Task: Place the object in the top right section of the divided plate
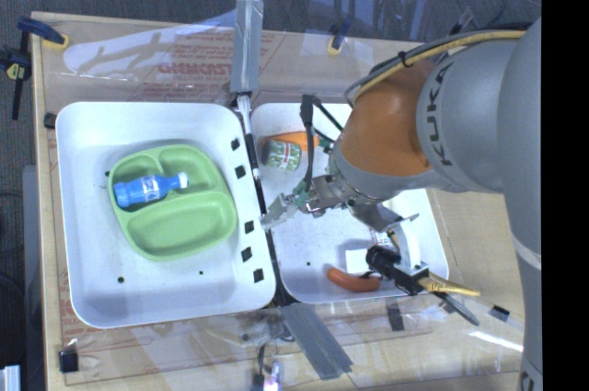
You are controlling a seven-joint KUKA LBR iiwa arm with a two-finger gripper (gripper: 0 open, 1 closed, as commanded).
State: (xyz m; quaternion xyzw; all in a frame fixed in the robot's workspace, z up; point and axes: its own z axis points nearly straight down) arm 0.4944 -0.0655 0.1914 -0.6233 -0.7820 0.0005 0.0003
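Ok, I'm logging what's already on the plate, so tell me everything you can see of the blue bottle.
The blue bottle is small, apparently plastic, with a blue body bearing a white label patch and a white cap end. It lies on its side, cap toward the view's right, in the upper left section of the green divided plate, reaching the ridge between the two upper sections. The plate sits in the left bin.

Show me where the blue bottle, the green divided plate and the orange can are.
blue bottle (152, 188): camera view, on its label.
green divided plate (184, 228): camera view, on its bare large section.
orange can (283, 152): camera view, on its side.
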